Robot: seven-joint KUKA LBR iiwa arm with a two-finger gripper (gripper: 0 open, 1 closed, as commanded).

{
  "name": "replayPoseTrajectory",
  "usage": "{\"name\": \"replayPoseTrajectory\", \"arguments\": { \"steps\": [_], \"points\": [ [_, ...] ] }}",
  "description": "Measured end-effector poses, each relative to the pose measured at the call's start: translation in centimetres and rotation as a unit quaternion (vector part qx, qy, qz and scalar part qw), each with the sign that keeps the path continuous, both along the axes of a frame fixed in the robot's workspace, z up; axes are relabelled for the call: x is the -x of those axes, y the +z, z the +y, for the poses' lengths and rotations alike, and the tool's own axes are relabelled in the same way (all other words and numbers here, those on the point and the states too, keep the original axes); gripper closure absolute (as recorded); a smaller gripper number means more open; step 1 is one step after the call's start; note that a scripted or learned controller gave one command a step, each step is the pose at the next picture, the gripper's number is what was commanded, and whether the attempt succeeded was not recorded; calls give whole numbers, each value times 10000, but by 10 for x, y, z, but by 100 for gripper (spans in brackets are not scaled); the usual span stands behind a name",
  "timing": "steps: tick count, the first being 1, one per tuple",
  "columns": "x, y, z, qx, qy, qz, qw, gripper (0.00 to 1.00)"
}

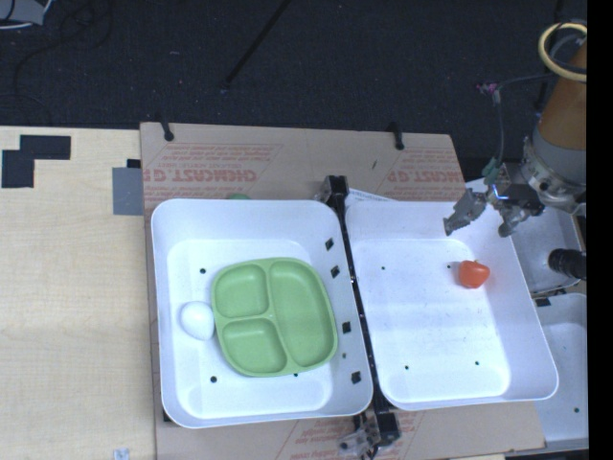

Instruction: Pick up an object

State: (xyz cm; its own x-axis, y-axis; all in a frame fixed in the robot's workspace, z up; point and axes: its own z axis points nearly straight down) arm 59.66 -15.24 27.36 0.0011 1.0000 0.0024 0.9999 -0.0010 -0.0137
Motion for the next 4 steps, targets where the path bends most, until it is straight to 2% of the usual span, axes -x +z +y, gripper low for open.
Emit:
{"name": "replayPoseTrajectory", "arguments": {
  "steps": [1,2,4],
  "points": [
    [-2,6,0,9,7,-54,10000,0],
    [-5,-39,5,5,10,-32,10000,0],
    [-7,-147,-13,6,4,-38,10000,0]
  ]
}}
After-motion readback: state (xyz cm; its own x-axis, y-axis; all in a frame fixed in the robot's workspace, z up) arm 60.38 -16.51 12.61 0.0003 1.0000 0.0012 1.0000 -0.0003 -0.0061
